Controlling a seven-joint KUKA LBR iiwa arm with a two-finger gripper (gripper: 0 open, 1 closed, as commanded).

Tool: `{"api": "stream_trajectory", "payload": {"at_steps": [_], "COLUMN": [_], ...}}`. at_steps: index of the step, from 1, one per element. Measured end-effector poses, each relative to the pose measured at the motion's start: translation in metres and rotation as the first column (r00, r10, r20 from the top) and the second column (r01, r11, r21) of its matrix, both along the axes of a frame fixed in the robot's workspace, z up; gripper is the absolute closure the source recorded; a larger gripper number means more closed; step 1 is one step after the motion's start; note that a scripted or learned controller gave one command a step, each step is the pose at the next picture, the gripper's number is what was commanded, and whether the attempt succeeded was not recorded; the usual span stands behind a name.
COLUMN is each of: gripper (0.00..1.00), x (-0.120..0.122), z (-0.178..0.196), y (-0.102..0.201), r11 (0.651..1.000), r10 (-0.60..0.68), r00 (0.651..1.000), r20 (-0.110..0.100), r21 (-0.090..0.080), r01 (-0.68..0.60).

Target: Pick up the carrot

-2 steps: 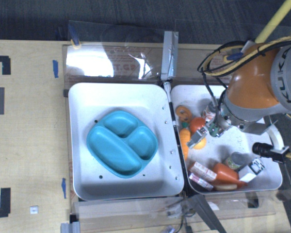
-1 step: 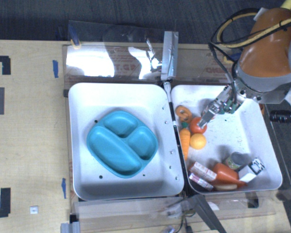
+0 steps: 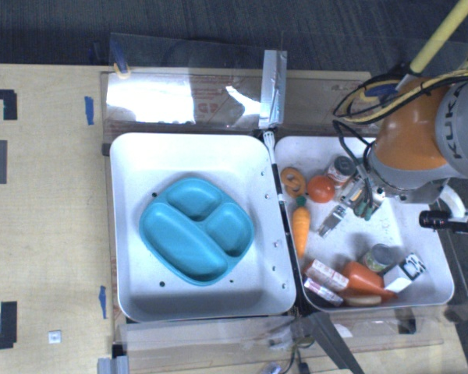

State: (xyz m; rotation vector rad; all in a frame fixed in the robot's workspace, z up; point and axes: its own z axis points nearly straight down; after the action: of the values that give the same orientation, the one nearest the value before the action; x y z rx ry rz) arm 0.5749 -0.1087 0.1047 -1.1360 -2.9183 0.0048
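Hovering just right of the carrot (image 3: 300, 230), claw (image 3: 335, 218) apparently empty, finger spread impossible to tell.

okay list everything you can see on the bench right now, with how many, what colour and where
shallow white plastic bins: two, white, side by side on the bench
blue three-compartment plastic plate: one, blue, middle of the left bin
orange toy carrot: one, orange, left edge of the right bin, lying lengthwise
small red-orange round toy: one, red-orange, upper right bin, above the carrot
orange ring-shaped piece: one, orange, upper left corner of the right bin
small grey can: one, grey, lower right bin
flat pink-and-white packets: about two, lower left of the right bin
claw: one, metallic, over the right bin, right of the carrot, touching nothing
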Motion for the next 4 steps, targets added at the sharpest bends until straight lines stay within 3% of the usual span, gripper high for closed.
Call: {"api": "stream_trajectory", "payload": {"at_steps": [1, 2, 3, 4], "gripper": [0.00, 0.00, 0.00, 0.00], "x": [-0.068, -0.060, -0.067, -0.057], "z": [-0.017, 0.080, 0.017, 0.129], "y": [0.010, 0.066, 0.010, -0.003], "r11": [0.959, 0.707, 0.710, 0.852], "r10": [-0.285, -0.707, -0.704, -0.523], "r00": [0.958, 0.707, 0.710, 0.852], "r20": [0.021, 0.012, 0.004, 0.016], "r21": [0.002, 0.001, -0.007, 0.000], "r01": [0.285, 0.707, 0.704, 0.523]}}
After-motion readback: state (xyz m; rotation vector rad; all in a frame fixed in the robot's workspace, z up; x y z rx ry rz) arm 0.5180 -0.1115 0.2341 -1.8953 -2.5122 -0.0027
